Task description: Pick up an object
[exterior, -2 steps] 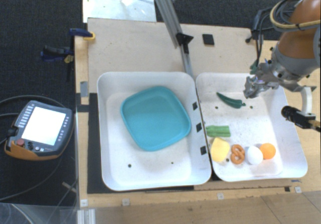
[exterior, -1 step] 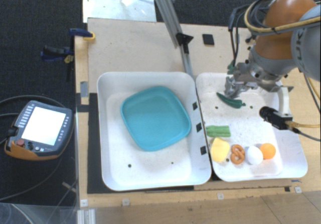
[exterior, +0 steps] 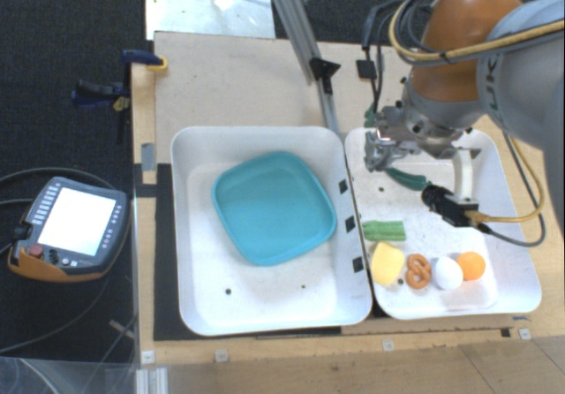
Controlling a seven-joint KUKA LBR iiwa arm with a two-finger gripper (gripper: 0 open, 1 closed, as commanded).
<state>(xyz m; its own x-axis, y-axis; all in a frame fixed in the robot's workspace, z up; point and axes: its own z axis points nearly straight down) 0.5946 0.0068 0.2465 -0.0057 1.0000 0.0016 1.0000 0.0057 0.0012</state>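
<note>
Two white bins [exterior: 190, 295], teal plate [exterior: 274, 207] left, perhaps food items [exterior: 428, 268] right

Bright, even overhead light washes the white bins [exterior: 265, 313] nearly featureless; soft shadows gather beneath the arm [exterior: 494, 48]. Focus is slightly soft, with glare far left.

Grey arm [exterior: 521, 48] reaches in from right, orange band above wrist, gripper [exterior: 381, 152] pointing down, low.

Robotics lab, teach pendant [exterior: 69, 229], clamped bench [exterior: 238, 83]
</note>
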